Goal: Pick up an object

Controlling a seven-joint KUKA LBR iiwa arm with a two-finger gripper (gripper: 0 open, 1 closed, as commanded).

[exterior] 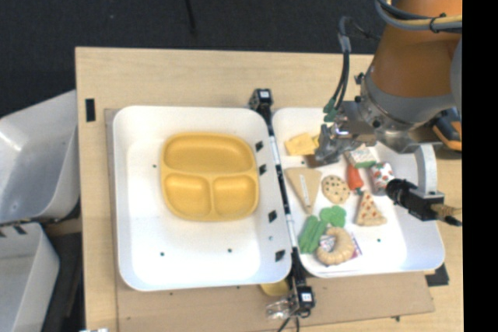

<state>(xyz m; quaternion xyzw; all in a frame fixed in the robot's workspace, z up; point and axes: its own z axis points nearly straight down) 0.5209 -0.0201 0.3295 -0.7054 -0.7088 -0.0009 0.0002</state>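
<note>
Orange-banded grey arm entered from the right of the frame, its gripper low over the upper left part of the right bin, just beside a yellow cheese-like piece; whether it was apart, together or clamped on anything could not be told, the tip being dark and small. Step judged: descent toward a pick, nothing lifted yet. Candidate objects lay in the right bin: a chocolate-chip cookie, a pizza slice, a carrot-like orange piece, a pale wedge, a green item and a frosted doughnut, crowded close together toward the bin's left half. Next move, by judgement, called for settling on one piece clear of its neighbours and closing squarely on it. Left bin held a yellow three-compartment plate at centre frame. Both bins sat on a pale wooden table; dark floor ran across the top of the frame, white containers at the left edge.
</note>
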